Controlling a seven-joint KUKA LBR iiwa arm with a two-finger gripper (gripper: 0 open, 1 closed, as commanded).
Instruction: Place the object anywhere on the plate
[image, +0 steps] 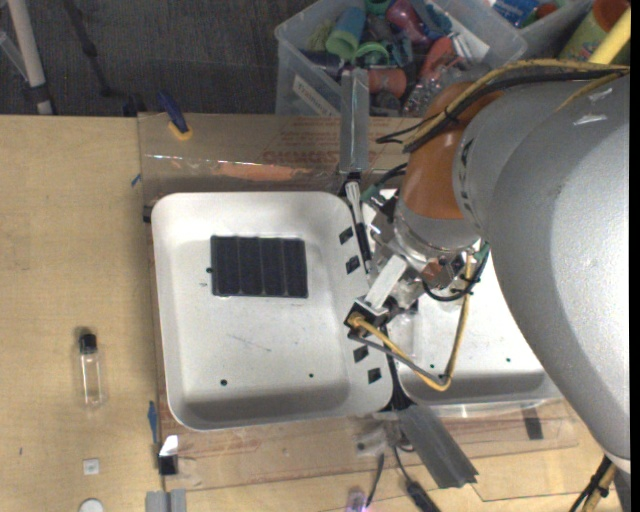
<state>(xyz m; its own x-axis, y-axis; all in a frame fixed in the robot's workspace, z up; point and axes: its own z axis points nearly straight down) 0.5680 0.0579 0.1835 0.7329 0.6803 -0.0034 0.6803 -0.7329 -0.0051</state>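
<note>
A black ridged rectangular plate (258, 267) lies flat in the left white bin (200, 390), toward its back half, with nothing on it. My gripper (408, 272) hangs below the orange wrist band, over the left edge of the right bin (490, 375), just right of the divide between the two bins. The wrist and the big grey arm cover most of the right bin, so whatever lies beneath them is hidden. No loose object can be made out near the gripper.
A small clear vial (90, 366) lies on the wooden bench left of the bins. A clear tub of colourful toys (400, 45) stands behind the bins. A blue clamp (178, 124) sits at the back left corner.
</note>
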